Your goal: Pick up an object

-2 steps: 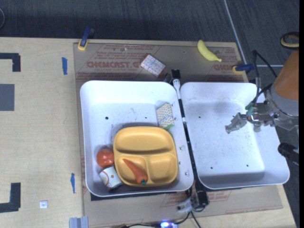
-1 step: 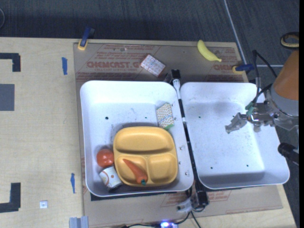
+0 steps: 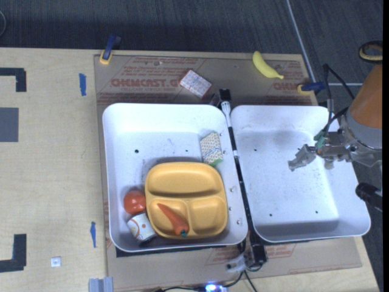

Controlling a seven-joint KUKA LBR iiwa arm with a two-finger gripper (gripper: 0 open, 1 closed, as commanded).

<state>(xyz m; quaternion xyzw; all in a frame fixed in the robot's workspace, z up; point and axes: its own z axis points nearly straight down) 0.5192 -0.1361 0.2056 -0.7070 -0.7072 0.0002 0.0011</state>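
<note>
My gripper hangs over the right bin, near its right-hand middle, with nothing visible in it. The left bin holds a yellow divided plate with an orange carrot lying in its front left compartment. A red ball-like fruit and a small white and orange can sit by the plate's left edge. A patterned packet leans at the plate's far right side, close to the bin wall.
Behind the bins, on the cardboard sheet, lie a yellow banana and a small patterned box. Blue clamps hold the sheet's corners. Cables run along the gap between the bins and past the arm at right.
</note>
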